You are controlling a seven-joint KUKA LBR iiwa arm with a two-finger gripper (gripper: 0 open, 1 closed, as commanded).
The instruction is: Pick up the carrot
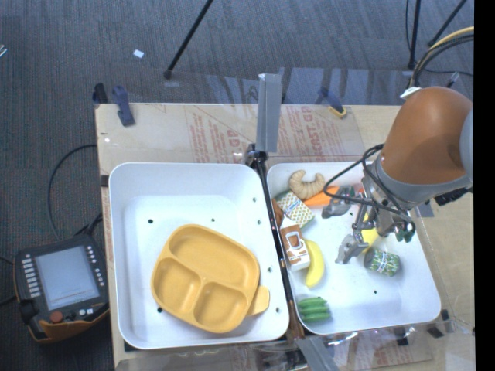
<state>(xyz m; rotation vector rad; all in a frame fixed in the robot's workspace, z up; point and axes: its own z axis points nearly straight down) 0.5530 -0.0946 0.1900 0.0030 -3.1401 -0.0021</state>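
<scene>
The carrot [319, 200] is a short orange piece lying near the back of the right bin [402, 304], just below a tan knobbly root [307, 182]. My gripper [345, 229] hangs over the middle of that bin, a little to the right of and in front of the carrot. Its two grey fingers are spread apart, one fingertip [337, 209] close by the carrot's right end and the other lower down. Between them I see only white bin floor. The gripper is open and holds nothing.
Also in the right bin are a patterned box [296, 208], a brown carton [294, 246], a banana [313, 263], a green vegetable [313, 309] and a green can [382, 263]. The left bin [135, 192] holds a yellow divided tray [205, 277].
</scene>
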